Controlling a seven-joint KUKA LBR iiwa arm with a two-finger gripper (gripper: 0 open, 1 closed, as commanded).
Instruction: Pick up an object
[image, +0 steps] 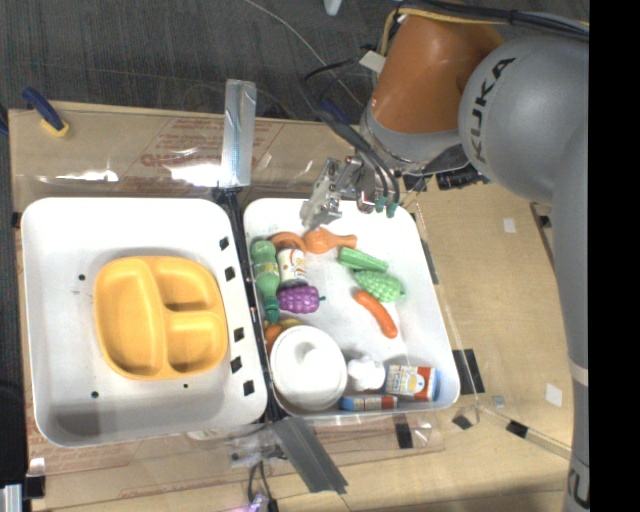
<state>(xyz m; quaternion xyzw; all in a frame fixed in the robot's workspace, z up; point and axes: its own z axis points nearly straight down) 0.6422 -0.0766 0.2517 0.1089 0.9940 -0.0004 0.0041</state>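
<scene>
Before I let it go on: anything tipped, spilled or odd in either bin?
Nothing spilled or damaged. The right bin is just crowded: toy food piled loosely, a small carton lying on its side by the white bowl. The yellow tray sits slightly askew in the left bin. The gripper hovers at the right bin's far edge.

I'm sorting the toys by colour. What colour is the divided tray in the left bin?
Yellow. The divided tray shows plainly in the camera view from above.

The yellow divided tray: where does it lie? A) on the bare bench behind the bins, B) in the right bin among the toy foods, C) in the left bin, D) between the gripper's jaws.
C: the yellow divided tray lies flat on the floor of the left bin.
</scene>
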